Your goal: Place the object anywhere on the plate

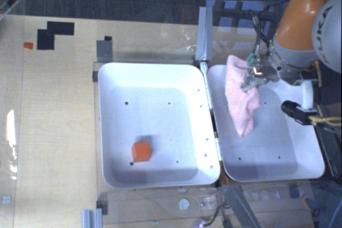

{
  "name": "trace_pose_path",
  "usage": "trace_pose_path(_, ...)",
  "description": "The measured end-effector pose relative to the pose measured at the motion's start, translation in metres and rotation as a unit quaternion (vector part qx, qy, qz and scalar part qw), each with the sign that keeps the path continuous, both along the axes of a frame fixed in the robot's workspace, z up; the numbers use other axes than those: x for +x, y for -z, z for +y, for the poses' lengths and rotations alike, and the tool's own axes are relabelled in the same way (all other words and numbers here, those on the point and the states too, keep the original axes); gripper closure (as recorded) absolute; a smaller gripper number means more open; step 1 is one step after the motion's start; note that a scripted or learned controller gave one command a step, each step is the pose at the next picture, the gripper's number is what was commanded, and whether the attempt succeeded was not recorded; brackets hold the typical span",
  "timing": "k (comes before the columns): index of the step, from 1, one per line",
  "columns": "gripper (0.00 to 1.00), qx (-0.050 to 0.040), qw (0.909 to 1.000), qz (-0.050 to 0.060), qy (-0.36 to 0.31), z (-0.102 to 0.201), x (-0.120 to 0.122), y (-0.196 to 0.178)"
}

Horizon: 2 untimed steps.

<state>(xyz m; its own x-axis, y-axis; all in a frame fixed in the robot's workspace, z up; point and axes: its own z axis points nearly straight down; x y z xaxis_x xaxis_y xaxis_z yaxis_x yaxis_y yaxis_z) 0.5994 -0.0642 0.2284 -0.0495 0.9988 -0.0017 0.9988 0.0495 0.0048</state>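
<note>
- Over the right bin (304, 165), you have the arm (307, 18) reaching in from the right, with the gripper (255, 76) at the upper edge of a pink cloth (239, 100).
- The cloth hangs from the gripper's fingers in a long fold, its lower end trailing toward the bin floor; you can take it as gripped, the fingers closed on its top edge.
- In the left bin (160, 83), an orange block (141, 151) sits near the front left corner, well apart from the gripper.
- No plate can be made out here, so you cannot tell where the cloth should land.
- By my judgement the pickup is done; the carry and release are left.
</note>
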Motion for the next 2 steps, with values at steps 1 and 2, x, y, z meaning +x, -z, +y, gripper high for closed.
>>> trace_pose_path(1, 1.0, 0.0003, 1.0, 0.001, -0.005, 0.002, 0.001, 0.003)
trace_pose_path(2, 1.0, 0.0, 0.9787, 0.0, -0.205, 0.058, 0.001, 0.011)
